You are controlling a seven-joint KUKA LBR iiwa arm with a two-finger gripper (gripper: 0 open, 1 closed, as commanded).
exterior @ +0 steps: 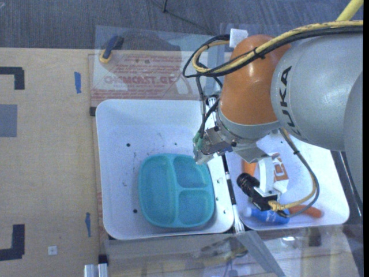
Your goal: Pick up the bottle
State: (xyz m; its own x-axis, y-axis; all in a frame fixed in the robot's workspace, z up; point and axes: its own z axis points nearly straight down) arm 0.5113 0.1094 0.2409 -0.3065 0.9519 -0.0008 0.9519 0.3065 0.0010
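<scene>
Arm (328,79) sits closest to the lens: its grey housing and orange band (251,85) cover the area to the right of and beyond the tray (176,192), entering from the right edge of the view

Gripper (204,152) hangs just over the far right corner of the tray, at the wall between the two bins. It carries nothing that can be seen. Whether it is apart or together cannot be told, because the wrist hides it from above

Tray: teal, three compartments, lying flat in the near half of the left bin (115,154). All three compartments are bare

Bottle (271,216): blue, on its side, well to the right of the tray, against the near wall of the right bin (340,206). The robot hides most of it. It is clear of the gripper

Box (279,172): white and orange, right of the tray and beyond the bottle, partly hidden under the arm

Orange item (311,212): slim, lying just right of the bottle, farther from the tray. Its kind cannot be told

Bench (46,154): pale wood, extends left of the tray beyond the left bin
</scene>
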